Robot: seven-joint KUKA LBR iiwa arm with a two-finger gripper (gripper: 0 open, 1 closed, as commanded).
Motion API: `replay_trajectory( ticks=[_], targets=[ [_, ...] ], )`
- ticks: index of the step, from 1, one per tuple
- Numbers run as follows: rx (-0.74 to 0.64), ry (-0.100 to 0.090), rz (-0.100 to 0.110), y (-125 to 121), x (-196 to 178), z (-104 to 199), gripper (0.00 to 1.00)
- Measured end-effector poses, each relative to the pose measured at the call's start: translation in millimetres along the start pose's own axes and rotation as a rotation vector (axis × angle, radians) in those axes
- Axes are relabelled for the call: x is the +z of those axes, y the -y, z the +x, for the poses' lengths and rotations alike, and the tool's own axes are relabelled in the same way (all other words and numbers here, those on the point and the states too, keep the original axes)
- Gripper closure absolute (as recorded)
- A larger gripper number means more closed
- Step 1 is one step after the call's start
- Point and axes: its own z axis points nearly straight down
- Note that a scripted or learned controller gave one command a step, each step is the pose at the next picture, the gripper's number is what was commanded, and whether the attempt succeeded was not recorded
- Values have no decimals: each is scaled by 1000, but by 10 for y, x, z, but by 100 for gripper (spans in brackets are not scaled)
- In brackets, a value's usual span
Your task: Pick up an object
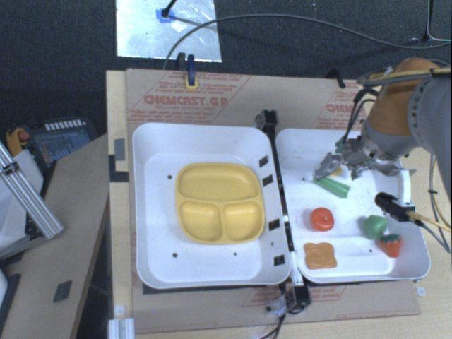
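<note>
My gripper (330, 167) hangs low over the upper part of the right bin (417, 263), reaching in from the right. Just below its tip lies a green elongated piece (332, 186); from this angle I cannot tell whether the two touch. Lower in the same bin rest a red tomato (322, 219), an orange toast-shaped piece (320, 255), a green lumpy item (375, 225) and a small red item with a green top (390, 245).
The left bin (152, 189) holds a yellow divided plate (217, 202). A black ridge (277, 189) separates the two bins. Cables run along the right side of the bench near the arm.
</note>
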Motion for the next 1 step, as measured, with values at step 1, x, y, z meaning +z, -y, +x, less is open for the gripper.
replay_trajectory(
  ticks=[1],
  targets=[
    [1,1,-4,-9,202,5,0]
  ],
)
